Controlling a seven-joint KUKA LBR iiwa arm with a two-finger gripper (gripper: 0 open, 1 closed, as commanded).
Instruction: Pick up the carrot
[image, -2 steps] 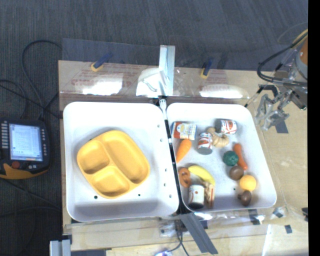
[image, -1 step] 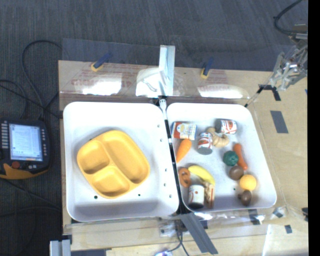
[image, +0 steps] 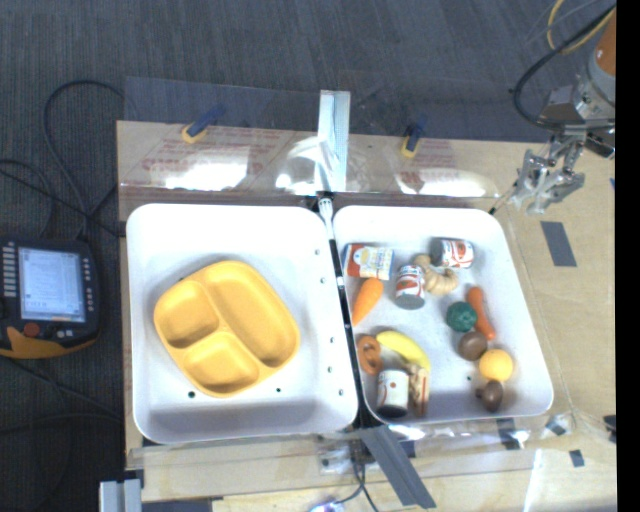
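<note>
The jaws (image: 545, 180) hang over the bare tabletop (image: 580, 300) past the upper right corner of the right bin (image: 520, 300), holding nothing; how far apart they stand I cannot tell. The carrot (image: 367, 298) lies in that bin by its left wall, just below a small carton (image: 369, 261). A yellow divided tray (image: 226, 326) sits in the left bin (image: 150, 400).

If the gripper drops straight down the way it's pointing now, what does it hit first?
Most likely bare bench. The gripper hangs beyond the right bin's upper right corner, outside its rim, pointing down. Depth is hard to judge here, so it might clip that rim. The carrot lies far off, by the divider.
</note>
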